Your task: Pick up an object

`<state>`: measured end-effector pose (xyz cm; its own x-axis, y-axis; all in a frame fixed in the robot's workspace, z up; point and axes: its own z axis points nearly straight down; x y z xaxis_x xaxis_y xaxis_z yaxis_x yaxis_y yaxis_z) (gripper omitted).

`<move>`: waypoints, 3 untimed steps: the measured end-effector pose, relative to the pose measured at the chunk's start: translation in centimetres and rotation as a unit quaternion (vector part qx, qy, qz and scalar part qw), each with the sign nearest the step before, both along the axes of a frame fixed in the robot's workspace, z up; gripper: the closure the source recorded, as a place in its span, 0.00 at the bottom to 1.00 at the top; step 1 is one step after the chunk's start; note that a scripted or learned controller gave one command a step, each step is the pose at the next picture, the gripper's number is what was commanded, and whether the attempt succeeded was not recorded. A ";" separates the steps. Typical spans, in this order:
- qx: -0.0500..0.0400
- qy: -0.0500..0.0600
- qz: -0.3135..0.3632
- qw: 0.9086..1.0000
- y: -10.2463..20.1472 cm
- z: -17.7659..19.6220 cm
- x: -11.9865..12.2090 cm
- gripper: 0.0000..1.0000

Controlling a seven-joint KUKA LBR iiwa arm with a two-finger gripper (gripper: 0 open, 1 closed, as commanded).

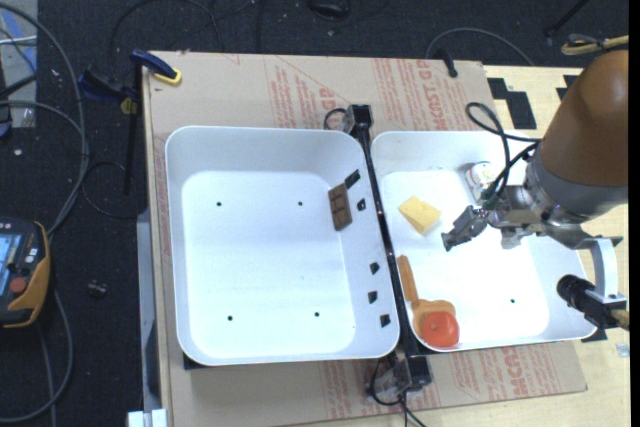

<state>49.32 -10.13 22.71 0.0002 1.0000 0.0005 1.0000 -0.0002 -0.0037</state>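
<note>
Arm enters from the right of the frame. Gripper (462,233) hangs over the middle of the right bin (530,315); whether its fingers are spread or pressed together cannot be told. Yellow block (420,213) lies just left of it. Orange-headed wooden tool (428,312) lies at that bin's lower left. Brown piece (341,206) sits in the left bin (200,245).
</note>
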 end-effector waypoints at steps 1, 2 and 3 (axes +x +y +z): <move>0.000 -0.002 0.000 1.000 0.0 0.1 0.1 0.00; 0.000 0.000 0.000 1.000 0.2 -4.9 1.0 0.00; 0.000 0.001 0.000 1.000 -0.5 -10.4 1.5 0.00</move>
